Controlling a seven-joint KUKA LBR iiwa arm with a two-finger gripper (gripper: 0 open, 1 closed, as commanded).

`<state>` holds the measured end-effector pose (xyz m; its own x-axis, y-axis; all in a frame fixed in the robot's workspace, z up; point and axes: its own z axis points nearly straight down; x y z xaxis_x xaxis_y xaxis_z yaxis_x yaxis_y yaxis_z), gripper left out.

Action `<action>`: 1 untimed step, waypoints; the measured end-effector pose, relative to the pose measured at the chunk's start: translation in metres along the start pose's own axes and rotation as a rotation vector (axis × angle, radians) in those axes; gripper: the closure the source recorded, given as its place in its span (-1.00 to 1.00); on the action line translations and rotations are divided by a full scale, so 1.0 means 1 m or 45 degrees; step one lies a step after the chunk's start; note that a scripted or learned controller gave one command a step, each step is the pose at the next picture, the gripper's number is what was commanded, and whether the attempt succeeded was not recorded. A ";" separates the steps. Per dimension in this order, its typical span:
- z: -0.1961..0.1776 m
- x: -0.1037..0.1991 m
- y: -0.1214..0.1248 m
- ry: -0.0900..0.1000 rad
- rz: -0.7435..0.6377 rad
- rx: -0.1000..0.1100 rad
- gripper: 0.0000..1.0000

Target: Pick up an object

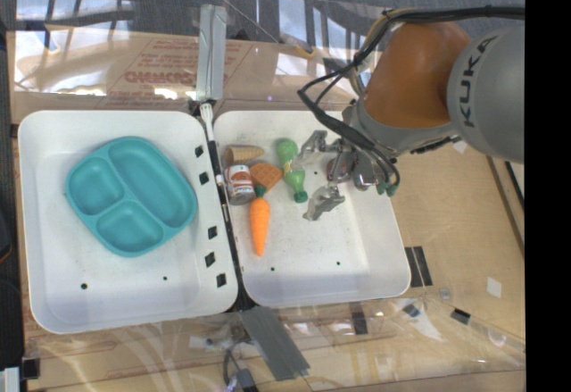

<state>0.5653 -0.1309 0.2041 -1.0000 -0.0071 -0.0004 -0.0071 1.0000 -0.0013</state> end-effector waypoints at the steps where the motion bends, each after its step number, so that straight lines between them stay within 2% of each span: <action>1: 0.094 -0.050 0.039 0.004 0.220 -0.003 -1.00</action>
<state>0.6148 -0.0920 0.1096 -0.9863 0.1647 0.0028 0.1647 0.9863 0.0011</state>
